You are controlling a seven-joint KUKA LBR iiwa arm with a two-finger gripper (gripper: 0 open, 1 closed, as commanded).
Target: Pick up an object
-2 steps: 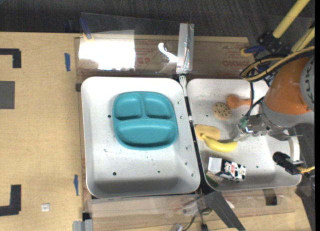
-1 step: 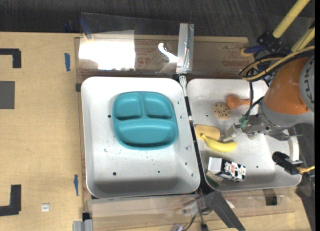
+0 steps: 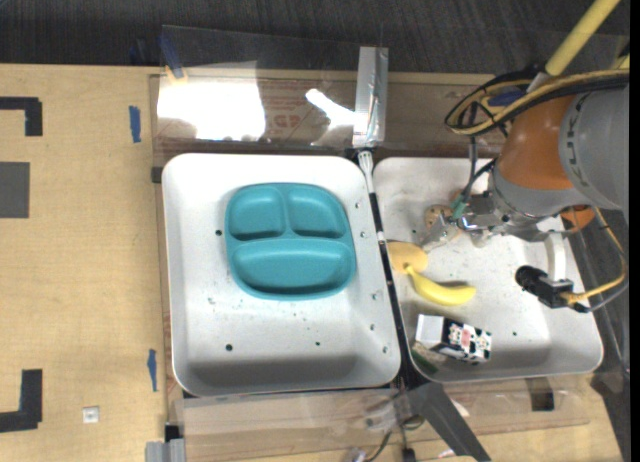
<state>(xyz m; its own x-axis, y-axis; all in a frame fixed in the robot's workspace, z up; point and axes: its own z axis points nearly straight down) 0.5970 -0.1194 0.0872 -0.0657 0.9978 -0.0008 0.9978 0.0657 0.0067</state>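
While the arm reaches in from the right, positions read as follows.
Arm (image 3: 575,155): grey with orange band, over the right bin's far right corner.
Gripper (image 3: 447,222): low over the right bin (image 3: 570,345), near its far left part; whether it is open or closed, I cannot tell.
Banana (image 3: 432,278): lying in the right bin by its left wall, just beside the gripper, apart from it.
Small box (image 3: 456,337): at the right bin's near left corner.
Teal tray (image 3: 290,238): three compartments, centred in the left bin (image 3: 200,330).
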